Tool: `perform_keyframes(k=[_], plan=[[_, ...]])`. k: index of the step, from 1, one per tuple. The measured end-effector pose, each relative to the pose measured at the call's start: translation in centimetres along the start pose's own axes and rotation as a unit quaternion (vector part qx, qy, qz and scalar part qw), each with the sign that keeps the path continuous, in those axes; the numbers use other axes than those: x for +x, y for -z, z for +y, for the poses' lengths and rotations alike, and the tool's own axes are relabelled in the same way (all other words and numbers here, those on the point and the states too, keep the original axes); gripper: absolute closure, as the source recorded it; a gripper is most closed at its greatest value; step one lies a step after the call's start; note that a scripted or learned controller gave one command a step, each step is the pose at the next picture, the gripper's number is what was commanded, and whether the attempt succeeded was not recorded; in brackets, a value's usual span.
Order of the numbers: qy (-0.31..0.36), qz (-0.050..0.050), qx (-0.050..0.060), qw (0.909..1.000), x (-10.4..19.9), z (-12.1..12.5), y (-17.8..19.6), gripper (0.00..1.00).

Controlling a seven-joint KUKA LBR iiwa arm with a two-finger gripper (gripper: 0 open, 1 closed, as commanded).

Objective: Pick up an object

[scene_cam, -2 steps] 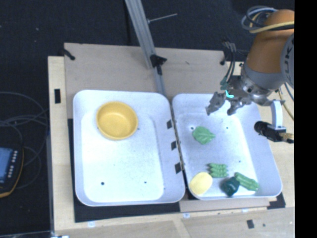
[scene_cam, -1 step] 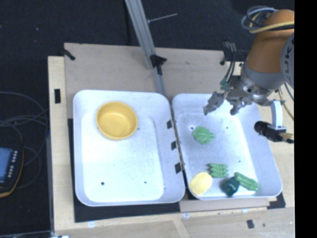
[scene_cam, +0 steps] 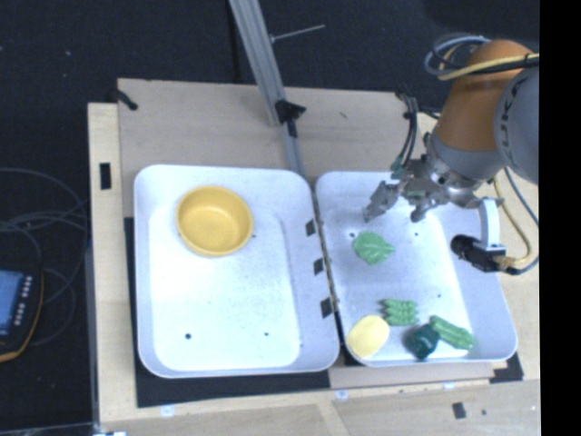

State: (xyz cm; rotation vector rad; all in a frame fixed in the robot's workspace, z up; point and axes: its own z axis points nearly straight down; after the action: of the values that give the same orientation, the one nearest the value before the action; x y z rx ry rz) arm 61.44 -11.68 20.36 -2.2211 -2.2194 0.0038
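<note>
With the gripper (scene_cam: pixel 397 204) spread open and nothing held above the right bin (scene_cam: pixel 472 280), the green leaf toy (scene_cam: pixel 372 247) just below is best straddled squarely before closing.

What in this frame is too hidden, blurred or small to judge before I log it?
- Gripper, camera view: the arm's own wrist and blur hide its grasping end.
- Dark green object: small and blurred, partly against the light green piece; identity unclear.
- Yellow bowl: contents too washed out to tell.
- Right bin: near rim touches the yellow object; contact unclear.

Yellow bowl (scene_cam: pixel 215 221) looks smooth, perhaps plastic.
</note>
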Motion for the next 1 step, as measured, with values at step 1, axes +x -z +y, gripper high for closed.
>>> perform_keyframes(k=[1], plan=[[0.000,0.000,0.001,1.0000,-0.24,-0.18,-6.27,0.00]])
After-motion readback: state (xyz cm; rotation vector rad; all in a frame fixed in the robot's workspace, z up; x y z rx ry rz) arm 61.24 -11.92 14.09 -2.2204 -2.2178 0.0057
